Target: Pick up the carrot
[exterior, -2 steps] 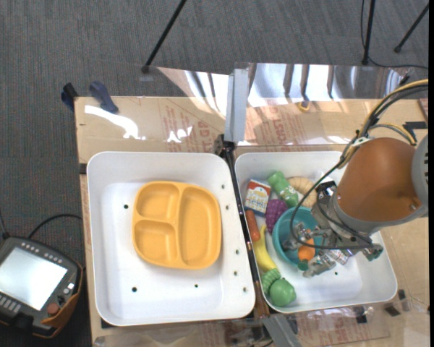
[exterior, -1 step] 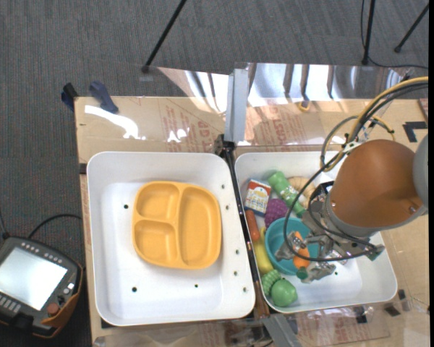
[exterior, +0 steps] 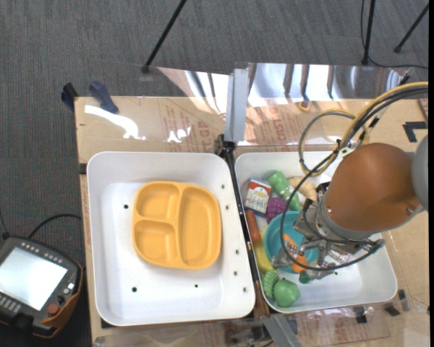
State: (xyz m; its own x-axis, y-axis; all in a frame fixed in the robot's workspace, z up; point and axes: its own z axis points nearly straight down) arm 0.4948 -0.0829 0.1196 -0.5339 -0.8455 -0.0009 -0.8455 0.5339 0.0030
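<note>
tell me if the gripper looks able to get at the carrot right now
Probably yes: the gripper hangs low in the right bin, right over an orange piece that looks like the carrot, beside the teal bowl.

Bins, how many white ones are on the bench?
2. The left bin holds a yellow plate. The right bin holds toys, partly under the arm.

Two bins sit side by side on a bench [exterior: 152, 125]. The left bin [exterior: 101, 194] holds a divided plate [exterior: 178, 224] near its centre. The right bin [exterior: 380, 280], at the plate's three o'clock, holds a cluster of toy foods: a small carton [exterior: 258, 194] at the cluster's twelve o'clock, a bowl [exterior: 276, 238] in the middle, a round fruit [exterior: 286, 293] at six o'clock. The arm [exterior: 369, 186] hangs over the bin's centre.
</note>
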